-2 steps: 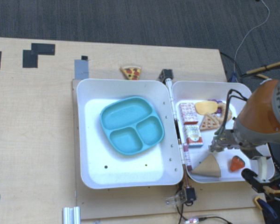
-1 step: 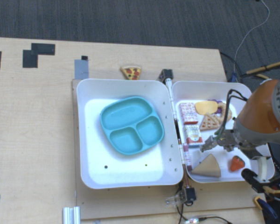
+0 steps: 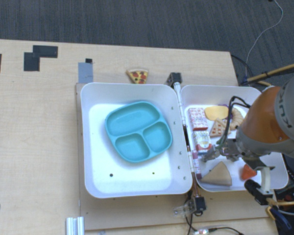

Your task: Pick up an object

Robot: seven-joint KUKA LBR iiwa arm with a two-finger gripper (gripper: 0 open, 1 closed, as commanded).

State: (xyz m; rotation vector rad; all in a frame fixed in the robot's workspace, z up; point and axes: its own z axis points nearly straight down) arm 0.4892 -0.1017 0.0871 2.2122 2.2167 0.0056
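Observation:
The right bin (image 3: 186, 102) holds several small objects. A yellow rounded piece (image 3: 216, 112) lies at its far side, with a tan and red cracker-like piece (image 3: 217, 128) just below it. Two red and white packets (image 3: 196, 117) (image 3: 202, 140) lie along the bin's left side. A tan wedge (image 3: 218, 175) rests near the front wall, and a small orange-red piece (image 3: 247, 172) lies to its right. My gripper (image 3: 219, 151) hangs low over the middle of this bin, just above the wedge and right of the lower packet. The arm's orange band (image 3: 264, 121) hides the bin's right part.
The left bin (image 3: 95, 146) holds a blue three-compartment plate (image 3: 138, 130). A toy pizza slice (image 3: 137, 75) lies on the bench behind the bins, beside a grey block (image 3: 85, 72) and a black clamp (image 3: 174, 78). Cables trail at the front right (image 3: 279, 214).

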